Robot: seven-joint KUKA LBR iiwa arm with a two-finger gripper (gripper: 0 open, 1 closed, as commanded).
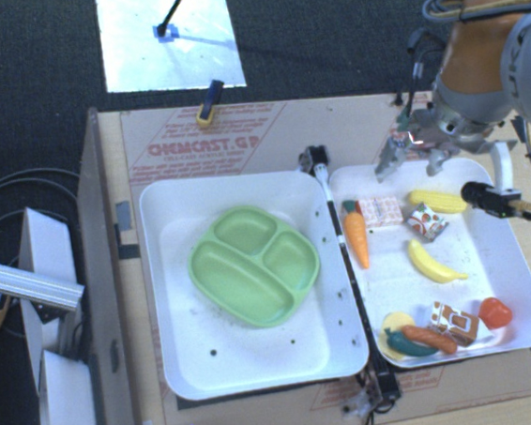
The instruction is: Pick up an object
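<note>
Camera view, pincer (409, 158) spread wide (holding nothing) above right bin (516, 265), carrot (356, 234), bananas (438, 261) below, green tray (253, 266) left

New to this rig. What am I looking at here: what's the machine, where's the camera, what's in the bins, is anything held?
One fixed camera looks down at a slant on a bench. The grey arm with the orange band enters from the right; its gripper hangs open above the right bin's far edge, with nothing between the fingers. That bin holds toy food: a carrot, two bananas, a tomato and small printed boxes. The left bin holds a green divided plate.
</note>
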